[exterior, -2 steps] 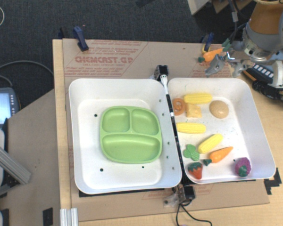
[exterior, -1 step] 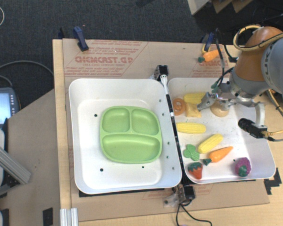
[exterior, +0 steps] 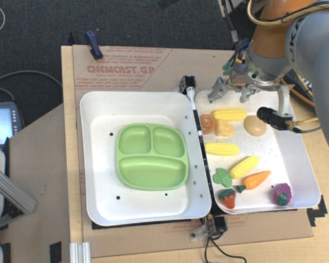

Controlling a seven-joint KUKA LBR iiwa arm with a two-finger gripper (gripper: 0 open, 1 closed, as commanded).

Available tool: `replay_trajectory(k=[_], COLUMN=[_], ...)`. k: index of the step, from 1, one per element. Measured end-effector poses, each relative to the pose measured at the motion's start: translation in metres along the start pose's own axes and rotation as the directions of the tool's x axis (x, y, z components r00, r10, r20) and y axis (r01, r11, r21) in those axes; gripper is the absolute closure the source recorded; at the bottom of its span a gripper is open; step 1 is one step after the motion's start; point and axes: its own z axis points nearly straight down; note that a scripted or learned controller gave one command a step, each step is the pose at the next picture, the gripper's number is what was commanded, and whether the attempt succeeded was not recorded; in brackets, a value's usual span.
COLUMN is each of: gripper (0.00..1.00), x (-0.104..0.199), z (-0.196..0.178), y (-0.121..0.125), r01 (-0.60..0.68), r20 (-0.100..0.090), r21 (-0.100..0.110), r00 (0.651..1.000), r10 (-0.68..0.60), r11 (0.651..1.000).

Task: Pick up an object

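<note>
The gripper [exterior: 231, 93] hung spread wide, holding nothing — just below it lay a yellow plastic corn cob [exterior: 229, 114], probably light, stiff, slick — best pinched across its middle.

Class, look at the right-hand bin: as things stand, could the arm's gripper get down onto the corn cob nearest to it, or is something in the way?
Probably yes. The gripper hangs open just above the far end of the right bin, and the corn cob lies right below it with its top uncovered. The pretzel and a yellow block lie close beside it, so stray contact is possible.
</note>
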Motion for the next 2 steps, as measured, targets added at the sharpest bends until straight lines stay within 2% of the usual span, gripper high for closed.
replay_trajectory(k=[1, 2], gripper=[0.0, 1.0], x=[-0.067, -0.063], z=[0.113, 0.096], y=[-0.053, -0.048], r01=[-0.016, -0.011], r20=[0.001, 0.002], r21=[0.024, 0.011], r00=[1.0, 1.0], r10=[0.016, 0.011], r11=[1.0, 1.0])
